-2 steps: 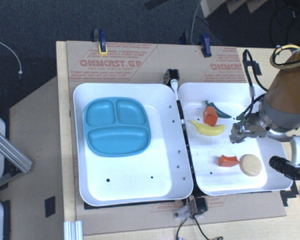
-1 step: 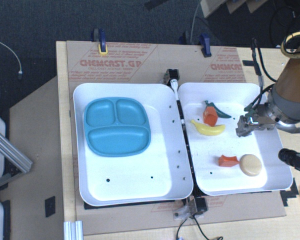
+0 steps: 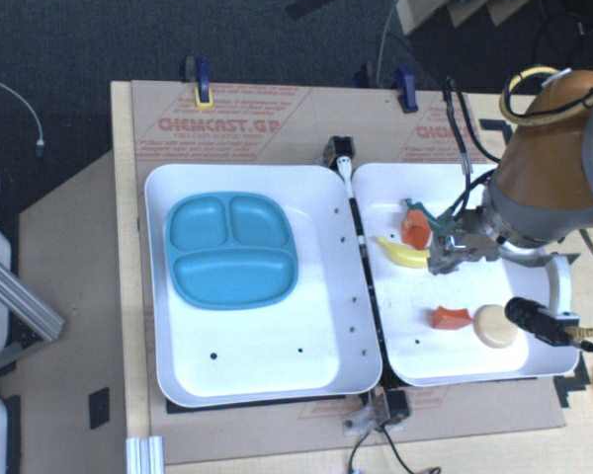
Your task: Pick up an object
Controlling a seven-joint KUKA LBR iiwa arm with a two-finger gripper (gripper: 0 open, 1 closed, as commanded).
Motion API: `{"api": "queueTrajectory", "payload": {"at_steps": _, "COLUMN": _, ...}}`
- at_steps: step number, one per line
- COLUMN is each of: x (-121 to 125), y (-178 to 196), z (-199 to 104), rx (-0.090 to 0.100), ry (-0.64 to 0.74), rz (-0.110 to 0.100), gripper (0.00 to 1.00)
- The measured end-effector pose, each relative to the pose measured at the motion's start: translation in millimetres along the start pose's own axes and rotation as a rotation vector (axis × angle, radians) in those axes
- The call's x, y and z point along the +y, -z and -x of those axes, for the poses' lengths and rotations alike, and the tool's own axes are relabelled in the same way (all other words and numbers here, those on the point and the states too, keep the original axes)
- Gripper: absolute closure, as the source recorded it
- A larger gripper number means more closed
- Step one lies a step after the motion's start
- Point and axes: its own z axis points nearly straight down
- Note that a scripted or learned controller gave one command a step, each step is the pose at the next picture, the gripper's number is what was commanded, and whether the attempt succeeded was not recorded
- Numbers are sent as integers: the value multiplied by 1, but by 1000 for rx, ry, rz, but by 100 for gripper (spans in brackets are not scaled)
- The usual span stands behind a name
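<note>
Two white bins sit side by side on the bench. The left bin [image 3: 178, 344] carries a blue plate [image 3: 233, 250] with three compartments, lying in its far left part, close to the far edge and the left edge.

The right bin [image 3: 415, 349] carries the small things. A yellow banana [image 3: 402, 254] lies near the bin's left edge, in the far half. Just beside it, toward the far edge, stands an orange piece [image 3: 416, 230], and a small green bit sits at its far end. Nearer the front edge lies a red piece [image 3: 452, 316], and just to the right of it a round beige piece [image 3: 494, 326], near the front right corner; the two look almost touching.

The arm [image 3: 549, 171] reaches in over the right edge of the right bin. The gripper [image 3: 447, 253] is low over the bin, just to the right of the banana and the orange piece. The fingers are dark and small here, and I cannot tell how far apart they are. No object is visible between them.
</note>
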Motion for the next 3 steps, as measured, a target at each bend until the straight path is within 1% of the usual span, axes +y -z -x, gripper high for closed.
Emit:
{"api": "queueTrajectory", "payload": {"at_steps": 1, "x": -1, "y": 6, "z": -48, "rx": -1, "ry": 0, "rz": 2, "gripper": 100}}
{"api": "queueTrajectory", "payload": {"at_steps": 2, "x": 4, "y": -3, "z": -103, "rx": 0, "ry": 1, "rz": 1, "gripper": 100}}
{"api": "queueTrajectory", "payload": {"at_steps": 3, "x": 19, "y": 14, "z": -154, "rx": -1, "ry": 1, "rz": 4, "gripper": 100}}
